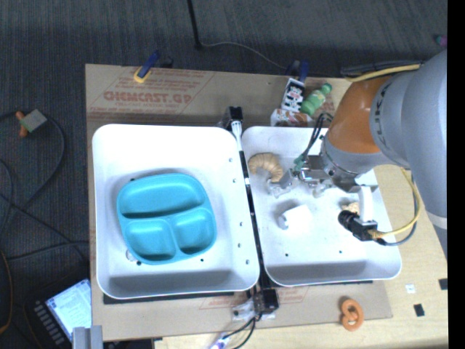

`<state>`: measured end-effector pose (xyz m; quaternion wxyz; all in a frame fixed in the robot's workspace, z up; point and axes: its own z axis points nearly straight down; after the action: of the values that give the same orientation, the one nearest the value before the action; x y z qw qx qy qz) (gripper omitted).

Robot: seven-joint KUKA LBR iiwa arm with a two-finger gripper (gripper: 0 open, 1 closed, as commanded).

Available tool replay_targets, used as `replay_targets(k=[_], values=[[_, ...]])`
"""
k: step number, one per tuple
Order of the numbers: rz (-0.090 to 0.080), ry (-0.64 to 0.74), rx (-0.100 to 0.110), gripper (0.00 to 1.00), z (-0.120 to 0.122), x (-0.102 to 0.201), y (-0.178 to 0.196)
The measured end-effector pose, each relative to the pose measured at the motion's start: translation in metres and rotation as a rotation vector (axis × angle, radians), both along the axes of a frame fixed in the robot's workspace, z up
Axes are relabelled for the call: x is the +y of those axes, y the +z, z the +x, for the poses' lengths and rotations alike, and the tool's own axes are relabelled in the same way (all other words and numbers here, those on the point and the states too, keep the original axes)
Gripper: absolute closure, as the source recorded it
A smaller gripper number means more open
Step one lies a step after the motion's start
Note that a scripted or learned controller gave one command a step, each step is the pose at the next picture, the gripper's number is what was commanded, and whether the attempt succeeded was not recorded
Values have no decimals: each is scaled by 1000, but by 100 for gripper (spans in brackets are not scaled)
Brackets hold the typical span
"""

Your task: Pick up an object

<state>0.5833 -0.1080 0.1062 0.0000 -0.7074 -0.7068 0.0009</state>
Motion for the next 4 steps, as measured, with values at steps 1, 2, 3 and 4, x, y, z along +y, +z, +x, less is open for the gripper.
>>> replay_targets(k=[1,2,3,4], values=[[1,1,-1,0,55,10,-13],[-1,2,-1,100,55,10,-2],[2,3,-5,100,74,91,116],[1,1,0,100,-1,113,120]])
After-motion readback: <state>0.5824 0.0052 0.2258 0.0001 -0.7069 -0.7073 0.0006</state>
